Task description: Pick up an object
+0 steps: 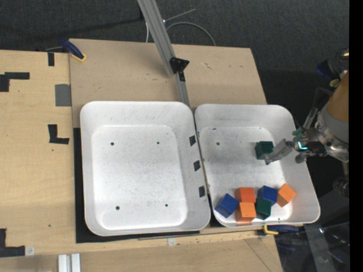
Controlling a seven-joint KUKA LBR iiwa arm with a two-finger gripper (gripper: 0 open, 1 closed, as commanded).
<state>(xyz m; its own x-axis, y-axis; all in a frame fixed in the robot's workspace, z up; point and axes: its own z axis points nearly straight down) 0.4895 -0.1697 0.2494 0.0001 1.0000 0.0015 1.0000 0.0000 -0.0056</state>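
Arm low over right bin [283,118], reaching in from the right.
Gripper [276,152] angled left; finger spread unclear, cannot tell. Dark green block [263,149] touches fingertip, mid-bin, apart from the block cluster [254,202].

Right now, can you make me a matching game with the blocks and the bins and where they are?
Things:
1. green block on its own
2. blue block at the pile's left end
3. orange block at the pile's right end
4. left bin

Places:
A. next to the right bin's right wall
B. nearest the gap between the bins
C. beside the gripper
D. left of the bin with the blocks

Pairs: 1-C, 2-B, 3-A, 4-D
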